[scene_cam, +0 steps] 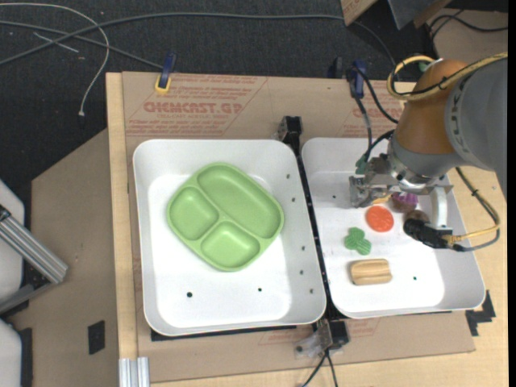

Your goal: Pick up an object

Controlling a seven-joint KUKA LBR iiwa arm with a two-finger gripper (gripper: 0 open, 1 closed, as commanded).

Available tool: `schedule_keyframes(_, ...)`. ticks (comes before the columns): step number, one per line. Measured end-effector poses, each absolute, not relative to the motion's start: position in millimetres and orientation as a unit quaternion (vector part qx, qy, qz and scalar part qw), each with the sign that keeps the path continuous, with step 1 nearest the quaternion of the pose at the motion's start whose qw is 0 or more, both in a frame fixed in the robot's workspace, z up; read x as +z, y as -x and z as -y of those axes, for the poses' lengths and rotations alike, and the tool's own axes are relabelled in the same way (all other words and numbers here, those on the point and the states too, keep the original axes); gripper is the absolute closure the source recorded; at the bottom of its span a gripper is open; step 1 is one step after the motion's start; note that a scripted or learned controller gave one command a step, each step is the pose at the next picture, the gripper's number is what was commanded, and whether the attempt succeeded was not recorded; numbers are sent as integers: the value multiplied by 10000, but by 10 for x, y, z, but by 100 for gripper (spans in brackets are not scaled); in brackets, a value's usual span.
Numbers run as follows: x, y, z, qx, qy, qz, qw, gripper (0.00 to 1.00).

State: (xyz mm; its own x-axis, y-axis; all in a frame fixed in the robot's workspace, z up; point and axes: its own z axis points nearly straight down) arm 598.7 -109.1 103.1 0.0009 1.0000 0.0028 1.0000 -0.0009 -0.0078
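**Arm low over right bin, nothing lifted yet**

Two white bins side by side on the desk (201, 95). Left bin (153, 168) has a green divided plate (226, 216) lying flat, roughly centre, turned a bit off square. Right bin (459, 285) holds the loose small stuff, so the pick target is most likely here.

Arm (451, 111) comes in from 3 o'clock, wrist bent down over the upper half of the right bin. Pincer (393, 193) sits low, near the bin floor. Whether it is wide or narrow: cannot tell, the wrist body and cables cover it.

Items in right bin:
- orange-red round piece (380, 219), just at 6 o'clock of the pincer, very near it, contact unclear
- purple bit (405, 201), tucked just under the wrist, at 1 o'clock of the orange-red piece, mostly hidden
- green broccoli-like toy (356, 240), at 7 o'clock of the orange-red piece, apart from it
- tan bread-like block (370, 272), at 6 o'clock of the green toy, lying flat, apart

Judgement: the low pose looks like a grasp attempt on the orange-red or purple item. Nothing is seen clamped, so no hold is confirmed. Items are clustered close, so there is a risk of nudging a neighbour.
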Motion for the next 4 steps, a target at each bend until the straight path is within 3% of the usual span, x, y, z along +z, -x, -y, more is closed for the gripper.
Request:
schedule_keyframes(1,1180,-6011,1097,-7,7078,7064,3,100)
schedule_keyframes(4,2717,-6071,1119,-21,7066,7076,-30,100)
